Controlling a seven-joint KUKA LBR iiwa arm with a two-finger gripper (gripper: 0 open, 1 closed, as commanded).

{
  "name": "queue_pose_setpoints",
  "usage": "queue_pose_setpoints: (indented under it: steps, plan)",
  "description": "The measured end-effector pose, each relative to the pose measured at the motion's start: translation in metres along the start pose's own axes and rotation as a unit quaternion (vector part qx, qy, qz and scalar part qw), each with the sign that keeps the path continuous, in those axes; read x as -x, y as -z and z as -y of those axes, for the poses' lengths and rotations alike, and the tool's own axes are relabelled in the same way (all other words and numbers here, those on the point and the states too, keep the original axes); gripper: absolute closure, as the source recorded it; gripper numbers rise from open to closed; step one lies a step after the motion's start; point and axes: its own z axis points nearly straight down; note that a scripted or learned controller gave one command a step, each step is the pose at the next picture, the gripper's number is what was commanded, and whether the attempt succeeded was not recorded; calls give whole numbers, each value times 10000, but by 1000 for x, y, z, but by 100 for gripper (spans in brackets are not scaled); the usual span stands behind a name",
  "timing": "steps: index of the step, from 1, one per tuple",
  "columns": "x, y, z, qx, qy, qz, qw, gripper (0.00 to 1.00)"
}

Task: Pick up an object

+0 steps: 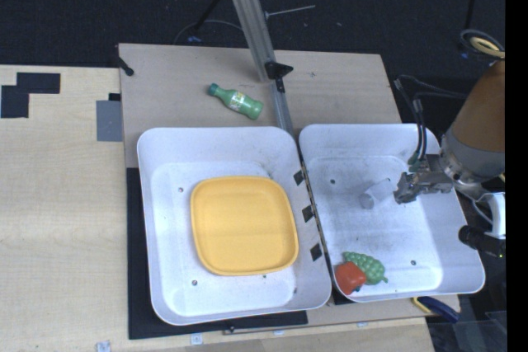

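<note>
In the right bin (429,276) a red and green toy vegetable (359,271) lies near the front left corner. A small pale, translucent object (374,194) rests near the bin's middle. My gripper (404,192) hangs low over the right bin, just right of that pale object, with the arm coming in from the right. The fingers are too small and dark to read. A yellow square plate (243,223) lies flat in the left bin (165,177).
A green bottle (236,100) lies on its side on the bench behind the left bin. A slanted metal rail (256,12) rises behind the bins. Black clips (306,213) sit along the seam between the bins.
</note>
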Motion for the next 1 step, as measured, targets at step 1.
queue_pose_setpoints:
  steps: [1]
  plan:
    - [-9, 50, -6, 1, 5, -1, 10000, 100]
